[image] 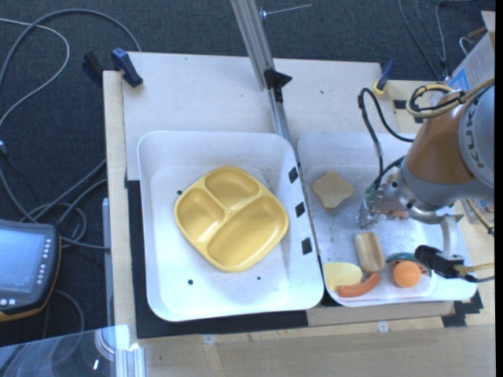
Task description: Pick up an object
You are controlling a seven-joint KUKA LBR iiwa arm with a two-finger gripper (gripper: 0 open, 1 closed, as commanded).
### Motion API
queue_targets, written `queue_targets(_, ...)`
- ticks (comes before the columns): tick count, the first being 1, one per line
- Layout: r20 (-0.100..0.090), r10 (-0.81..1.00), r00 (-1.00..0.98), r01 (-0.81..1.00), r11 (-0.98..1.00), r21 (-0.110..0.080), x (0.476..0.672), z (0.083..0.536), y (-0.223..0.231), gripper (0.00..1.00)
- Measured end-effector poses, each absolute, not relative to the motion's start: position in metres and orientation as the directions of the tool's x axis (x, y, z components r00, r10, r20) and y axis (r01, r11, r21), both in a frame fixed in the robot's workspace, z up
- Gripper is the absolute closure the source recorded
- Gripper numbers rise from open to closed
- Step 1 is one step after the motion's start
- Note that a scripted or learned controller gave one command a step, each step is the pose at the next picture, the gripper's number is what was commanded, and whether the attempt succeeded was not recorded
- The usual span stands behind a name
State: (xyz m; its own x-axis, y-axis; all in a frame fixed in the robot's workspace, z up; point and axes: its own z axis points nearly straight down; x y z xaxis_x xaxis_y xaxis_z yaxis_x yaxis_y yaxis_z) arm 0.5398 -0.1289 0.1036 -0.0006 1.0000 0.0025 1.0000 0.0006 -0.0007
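The right bin (346, 144) holds several small objects. A tan, bread-like piece (332, 188) lies near its left wall. A tan block (368, 250) sits lower down. Along the front edge are a pale yellow piece (343, 274), a red-orange sausage shape (359, 287) and an orange ball (406, 274), with a teal item (398, 257) beside the ball. My gripper (369, 215) hangs over the middle of this bin, just above the tan block and to the right of the bread-like piece. Nothing shows in its grasp.
The left bin (157, 155) carries a yellow divided plate (231, 217). A metal pole (253, 30) rises at the back between the bins. Cables (373, 116) loop over the right bin's far edge. Black clips (299, 208) mark the wall between the bins.
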Motion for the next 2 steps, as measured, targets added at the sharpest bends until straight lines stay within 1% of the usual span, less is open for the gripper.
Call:
queue_targets(1, -0.001, 1.000, -0.002, 1.000, 0.002, 0.007, 0.538, 0.166, -0.123, 1.00)
queue_targets(2, -0.002, 1.000, -0.001, 1.000, 0.001, 0.007, 0.543, 0.211, -0.127, 1.00)
